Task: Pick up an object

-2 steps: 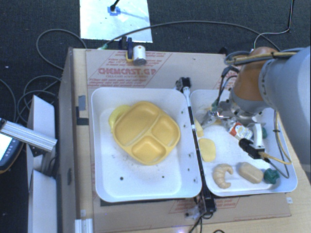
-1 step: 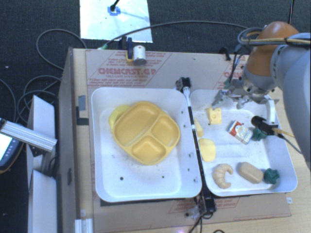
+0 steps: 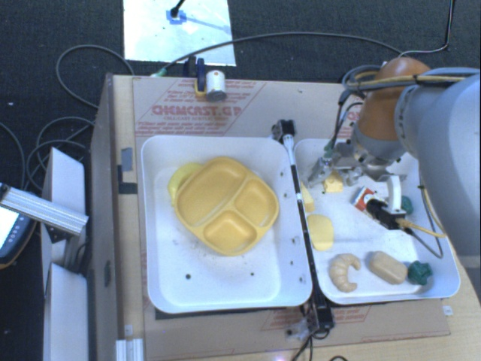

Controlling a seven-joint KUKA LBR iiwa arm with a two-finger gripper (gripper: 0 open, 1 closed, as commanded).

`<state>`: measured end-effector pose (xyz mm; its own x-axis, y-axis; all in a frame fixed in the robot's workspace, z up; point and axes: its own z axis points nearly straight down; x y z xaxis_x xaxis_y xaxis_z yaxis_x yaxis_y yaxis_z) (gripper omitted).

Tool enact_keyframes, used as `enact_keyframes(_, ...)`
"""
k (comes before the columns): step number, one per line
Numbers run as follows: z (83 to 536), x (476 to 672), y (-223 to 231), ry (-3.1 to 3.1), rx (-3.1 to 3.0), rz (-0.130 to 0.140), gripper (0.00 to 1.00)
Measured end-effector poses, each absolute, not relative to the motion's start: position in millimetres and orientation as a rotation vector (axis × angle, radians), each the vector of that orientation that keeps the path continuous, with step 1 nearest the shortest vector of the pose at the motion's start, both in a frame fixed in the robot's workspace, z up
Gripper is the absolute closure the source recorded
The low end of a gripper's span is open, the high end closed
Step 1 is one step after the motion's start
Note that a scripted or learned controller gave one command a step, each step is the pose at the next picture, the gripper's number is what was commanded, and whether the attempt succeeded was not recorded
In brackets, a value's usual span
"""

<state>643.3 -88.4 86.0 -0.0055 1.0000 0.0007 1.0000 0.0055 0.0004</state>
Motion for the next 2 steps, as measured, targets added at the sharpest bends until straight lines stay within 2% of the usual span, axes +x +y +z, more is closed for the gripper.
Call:
enact_keyframes(1, 123, 669.5, -131, -2.227, -2.222, -0.003, 0.00)
enact_keyframes(2, 123, 627.8, -90, -2.227, -2.218, -0.003, 0.00)
